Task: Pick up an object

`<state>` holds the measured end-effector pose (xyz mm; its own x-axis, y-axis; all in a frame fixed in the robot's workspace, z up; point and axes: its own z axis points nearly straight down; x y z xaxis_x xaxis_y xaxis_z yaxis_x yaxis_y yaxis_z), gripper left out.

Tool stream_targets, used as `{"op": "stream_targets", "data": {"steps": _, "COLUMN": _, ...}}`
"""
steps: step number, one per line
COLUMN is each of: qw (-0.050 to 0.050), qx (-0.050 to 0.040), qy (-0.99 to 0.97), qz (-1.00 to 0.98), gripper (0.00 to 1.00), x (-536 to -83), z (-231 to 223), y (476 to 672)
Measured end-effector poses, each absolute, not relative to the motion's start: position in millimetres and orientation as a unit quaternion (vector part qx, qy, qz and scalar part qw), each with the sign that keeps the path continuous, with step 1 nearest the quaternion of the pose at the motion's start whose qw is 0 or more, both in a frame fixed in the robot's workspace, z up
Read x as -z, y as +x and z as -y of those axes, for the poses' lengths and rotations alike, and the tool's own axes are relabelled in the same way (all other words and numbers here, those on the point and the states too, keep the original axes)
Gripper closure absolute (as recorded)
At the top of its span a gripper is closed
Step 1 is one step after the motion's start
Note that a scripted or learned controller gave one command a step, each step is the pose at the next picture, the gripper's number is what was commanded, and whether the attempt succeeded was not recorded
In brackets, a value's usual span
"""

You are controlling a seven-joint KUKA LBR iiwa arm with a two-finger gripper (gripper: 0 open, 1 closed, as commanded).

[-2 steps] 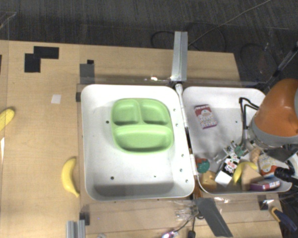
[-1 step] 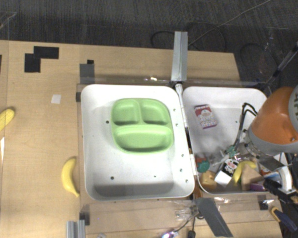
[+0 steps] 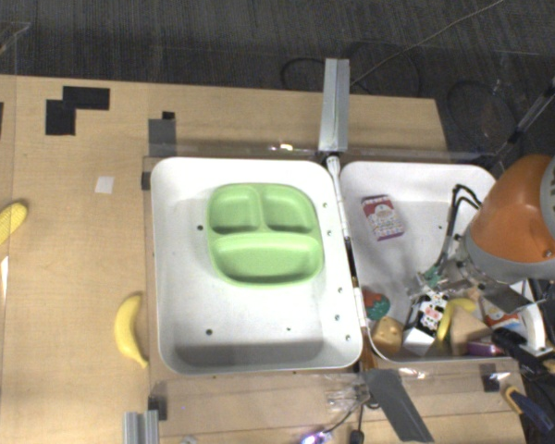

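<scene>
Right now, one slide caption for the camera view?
Arm reaches into cluttered right bin; green tray sits in left bin.

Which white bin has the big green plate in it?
The left bin holds the green divided plate. The right bin holds small toys, with the arm reaching in.

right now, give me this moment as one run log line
arm: over right bin | tool: low over front clutter, grasp unconfirmed | pouch: right bin, apart | green tray: left bin
</scene>
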<state>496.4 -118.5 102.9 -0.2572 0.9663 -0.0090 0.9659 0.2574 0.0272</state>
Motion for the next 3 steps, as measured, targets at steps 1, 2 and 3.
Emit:
{"op": "stream_targets", "data": {"steps": 1, "qw": 0.010, "qx": -0.0049, "qy": 0.601, "qz": -0.799, "gripper": 1.00, "x": -91.1, "z": 102.2, "y": 530.4}}
{"op": "stream_targets", "data": {"steps": 2, "qw": 0.010, "qx": -0.0046, "qy": 0.576, "qz": -0.817, "gripper": 1.00, "x": -91.5, "z": 125.4, "y": 493.1}}
{"op": "stream_targets", "data": {"steps": 3, "qw": 0.011, "qx": -0.0041, "qy": 0.577, "qz": -0.817, "gripper": 0.00, "x": -91.4, "z": 126.6, "y": 493.3}}
